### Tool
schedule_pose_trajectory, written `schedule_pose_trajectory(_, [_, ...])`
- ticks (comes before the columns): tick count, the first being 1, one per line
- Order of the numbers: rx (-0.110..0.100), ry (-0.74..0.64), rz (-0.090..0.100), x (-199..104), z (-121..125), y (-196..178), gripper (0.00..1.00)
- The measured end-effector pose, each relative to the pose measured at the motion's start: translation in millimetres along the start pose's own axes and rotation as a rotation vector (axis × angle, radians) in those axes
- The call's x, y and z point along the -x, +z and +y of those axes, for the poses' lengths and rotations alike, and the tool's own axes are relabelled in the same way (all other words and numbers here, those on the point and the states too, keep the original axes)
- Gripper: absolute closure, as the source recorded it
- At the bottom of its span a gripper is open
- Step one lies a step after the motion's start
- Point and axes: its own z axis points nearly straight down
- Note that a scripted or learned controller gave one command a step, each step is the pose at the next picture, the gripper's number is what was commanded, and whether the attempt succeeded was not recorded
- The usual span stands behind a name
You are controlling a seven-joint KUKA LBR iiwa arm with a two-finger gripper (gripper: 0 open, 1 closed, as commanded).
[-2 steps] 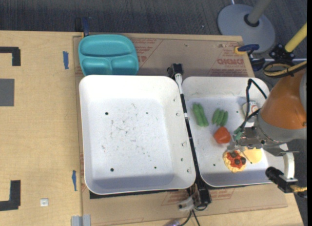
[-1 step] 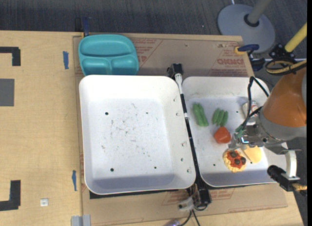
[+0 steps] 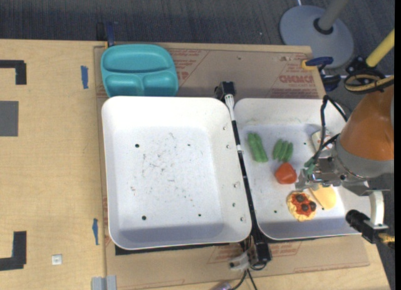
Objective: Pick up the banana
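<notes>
- Arm reached in over the right bin from the worktop's right edge, orange band above the wrist.
- End effector sat low near the right bin's right wall; whether it was wide or narrow could not be told.
- Pale yellow piece, possibly the banana, lay just under and beside the end effector, near the bin's front right corner; identity uncertain, partly hidden.
- Round yellow item with red and dark spots lay touching or just beside that piece, toward the front rim.
- Red item rested near the bin's middle, just left of the end effector.
- Two green items lay side by side toward the bin's back.
- Left bin bore only specks.
- Teal divided tray stood behind the left bin, at the worktop's back edge.
</notes>
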Motion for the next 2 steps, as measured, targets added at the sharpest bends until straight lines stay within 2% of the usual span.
schedule_pose_trajectory(1, [0.002,0.0,-0.001,0,1,-10,1.0])
schedule_pose_trajectory(2, [-0.006,0.147,0.001,-81,6,-42,1.0])
